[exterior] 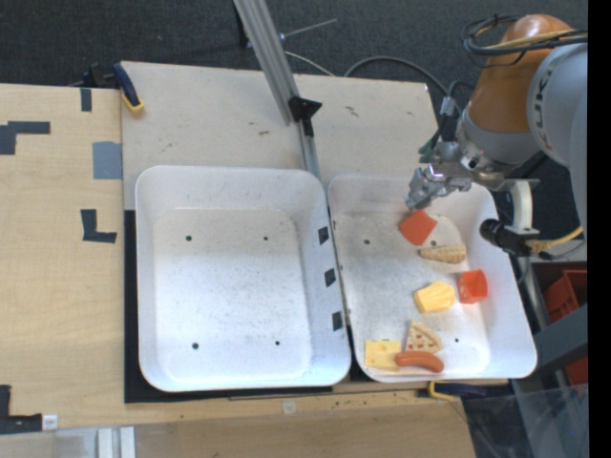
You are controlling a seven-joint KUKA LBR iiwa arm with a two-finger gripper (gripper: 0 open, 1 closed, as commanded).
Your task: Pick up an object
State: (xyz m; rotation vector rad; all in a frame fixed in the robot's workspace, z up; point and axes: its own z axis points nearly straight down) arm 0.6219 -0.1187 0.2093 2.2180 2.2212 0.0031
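My gripper (421,197) hangs over the upper part of the right bin (382,265), just above and left of an orange-red block (417,227). Nothing shows between the fingers. Below the block lies a tan bread-like piece (443,253). Further down sit a yellow cheese wedge (434,298) and a small red cup-like block (473,285). At the bin's front lie a pale yellow piece (381,354), a pizza slice (422,337) and a red sausage (419,361).
The left bin (229,275) stands beside the right one. A slanted metal pole (272,51) rises behind the bins. Black clips (329,277) line the divide between the bins. A cable runs across the bench behind the right bin.
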